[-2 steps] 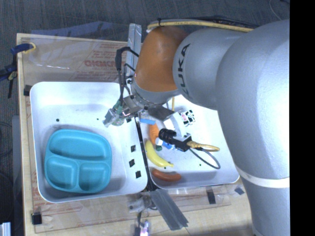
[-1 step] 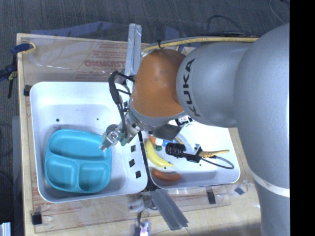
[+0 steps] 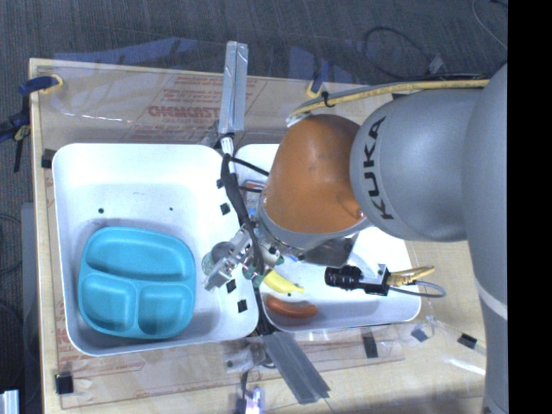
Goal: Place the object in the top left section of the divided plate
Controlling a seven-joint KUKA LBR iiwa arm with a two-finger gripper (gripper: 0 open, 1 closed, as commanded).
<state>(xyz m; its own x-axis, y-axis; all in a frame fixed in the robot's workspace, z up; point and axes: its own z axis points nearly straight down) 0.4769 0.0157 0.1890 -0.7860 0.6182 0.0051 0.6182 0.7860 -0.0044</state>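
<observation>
Gripper state: grip unclear, cannot tell; plate lies to its left, so I should verify a hold before crossing.

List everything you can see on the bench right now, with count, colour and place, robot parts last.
Divided plate: one, light blue, three sections, lower part of the left bin.
Left bin: one, white, left half of the bench.
Right bin: one, white, right of the left bin, largely covered by the arm.
Banana-like item: one, yellow, near edge of the right bin.
Sausage-like item: one, reddish brown, right bin, just below the yellow item.
Bench: one, light wood under clear sheeting, beneath both bins.
Arm: one, grey with an orange band, reaching in from the right over the right bin.
Gripper: one, metal, above the wall between the bins.
</observation>
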